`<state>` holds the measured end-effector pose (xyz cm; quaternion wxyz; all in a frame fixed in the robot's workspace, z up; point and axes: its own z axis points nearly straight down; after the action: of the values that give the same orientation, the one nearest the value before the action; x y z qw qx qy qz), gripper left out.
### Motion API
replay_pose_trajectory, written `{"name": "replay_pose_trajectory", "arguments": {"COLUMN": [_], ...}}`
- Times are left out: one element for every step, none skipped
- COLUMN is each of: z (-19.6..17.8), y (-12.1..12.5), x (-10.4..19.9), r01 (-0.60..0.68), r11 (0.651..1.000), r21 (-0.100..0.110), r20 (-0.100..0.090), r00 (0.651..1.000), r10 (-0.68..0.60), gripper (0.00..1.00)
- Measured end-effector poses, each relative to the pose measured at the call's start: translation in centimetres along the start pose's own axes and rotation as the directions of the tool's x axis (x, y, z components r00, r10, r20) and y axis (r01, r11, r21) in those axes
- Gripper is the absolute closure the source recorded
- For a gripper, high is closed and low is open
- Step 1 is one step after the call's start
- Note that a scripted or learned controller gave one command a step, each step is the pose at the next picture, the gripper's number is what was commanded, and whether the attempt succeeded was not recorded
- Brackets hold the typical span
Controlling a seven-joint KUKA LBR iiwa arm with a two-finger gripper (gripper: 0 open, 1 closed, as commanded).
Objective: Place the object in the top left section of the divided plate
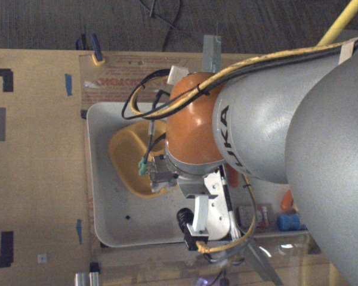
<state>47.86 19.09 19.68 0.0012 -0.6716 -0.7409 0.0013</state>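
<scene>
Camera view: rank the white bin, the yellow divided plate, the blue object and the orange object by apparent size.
1. white bin
2. yellow divided plate, partly hidden by the arm
3. blue object and orange object: similar, both partly hidden, so unranked

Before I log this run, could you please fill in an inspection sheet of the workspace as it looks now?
Surface: white bin on a cardboard-covered bench.
Job's things: yellow divided plate lies in the bin, its right part hidden under the arm; the object to be placed cannot be made out.
Clutter: blue object and orange object at the right, beside the arm.
Grippers: gripper hangs over the plate; finger state cannot be told.
Cables: black and yellow cables loop along the arm; another black cable lies on the floor.
Surroundings: dark carpet; blue tape on the cardboard.
</scene>
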Motion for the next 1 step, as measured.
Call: {"name": "replay_pose_trajectory", "arguments": {"z": [-3.37], "y": [9.57], "x": [-3.01], "r01": [-0.025], "r11": [1.0], "r21": [-0.005], "r20": [0.0], "r00": [1.0], "r10": [0.025], "gripper": [1.0]}}
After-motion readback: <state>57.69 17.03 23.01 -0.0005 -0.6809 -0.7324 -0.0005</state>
